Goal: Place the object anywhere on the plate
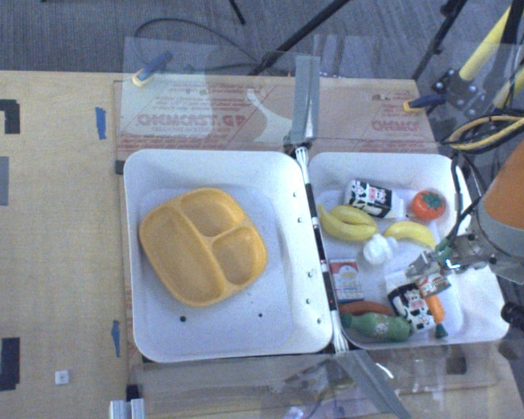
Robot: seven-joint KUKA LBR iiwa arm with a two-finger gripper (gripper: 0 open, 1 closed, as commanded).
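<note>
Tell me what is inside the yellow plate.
The yellow plate in the left bin shows three bare compartments with no object in them. What lies under the plate is covered. The toys sit in the right bin.

Two bins sit side by side on a bench (pixel 52 234). The left bin (pixel 148 321) holds a plate (pixel 203 245) near its middle. The right bin (pixel 485 308) holds a carton (pixel 369 198) at the back with a tomato (pixel 428 204) to its right, two bananas (pixel 348 223) in front of them, and a bottle (pixel 377 326) at the front. The gripper (pixel 437 264) hangs over this bin's right side.
</note>
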